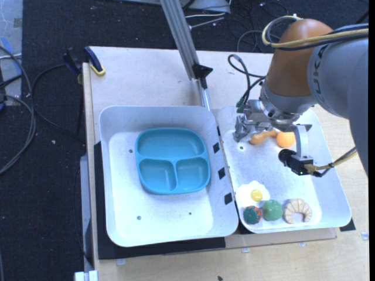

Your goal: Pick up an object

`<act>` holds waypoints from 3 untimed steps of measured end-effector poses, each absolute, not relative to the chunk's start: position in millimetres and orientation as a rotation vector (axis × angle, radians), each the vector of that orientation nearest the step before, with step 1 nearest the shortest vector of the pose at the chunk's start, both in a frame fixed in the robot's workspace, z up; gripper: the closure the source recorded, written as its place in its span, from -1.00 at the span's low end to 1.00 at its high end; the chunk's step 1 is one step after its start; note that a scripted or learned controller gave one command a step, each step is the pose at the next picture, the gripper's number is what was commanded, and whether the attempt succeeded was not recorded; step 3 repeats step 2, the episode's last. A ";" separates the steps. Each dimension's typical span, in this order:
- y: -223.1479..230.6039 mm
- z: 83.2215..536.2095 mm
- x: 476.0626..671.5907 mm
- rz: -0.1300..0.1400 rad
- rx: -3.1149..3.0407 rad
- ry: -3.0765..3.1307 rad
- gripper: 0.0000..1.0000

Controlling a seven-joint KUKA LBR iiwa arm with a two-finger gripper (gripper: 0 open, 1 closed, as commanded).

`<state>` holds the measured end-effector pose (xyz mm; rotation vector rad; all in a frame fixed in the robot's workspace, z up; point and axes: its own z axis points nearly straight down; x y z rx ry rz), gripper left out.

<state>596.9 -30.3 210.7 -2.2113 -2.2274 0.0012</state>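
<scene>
My gripper (241, 131) hangs low over the far left part of the right bin (334, 198), beneath the grey arm with its orange band (293, 45). Just right of it lie an orange carrot-shaped toy (263, 136) and an orange ball (285, 139), both partly under the wrist. I see nothing held in the gripper. Near the bin's front edge sit a fried-egg toy (255, 193), a dark green and red piece (252, 215), a green round piece (272, 209) and a tan croissant-shaped piece (297, 211).
The left bin (117, 215) holds a blue divided plate (173, 160). A slanted metal pole (181, 31) rises behind the bins. A black module with a cable (296, 160) hangs off the wrist over the right bin. Cables lie on the floor at the left.
</scene>
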 end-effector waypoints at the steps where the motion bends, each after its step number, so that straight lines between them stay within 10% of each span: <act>1: 15.6 222.3 583.4 0.000 -2.212 -2.228 1.00; 3: 65.7 235.8 561.1 0.000 -2.212 -2.228 1.00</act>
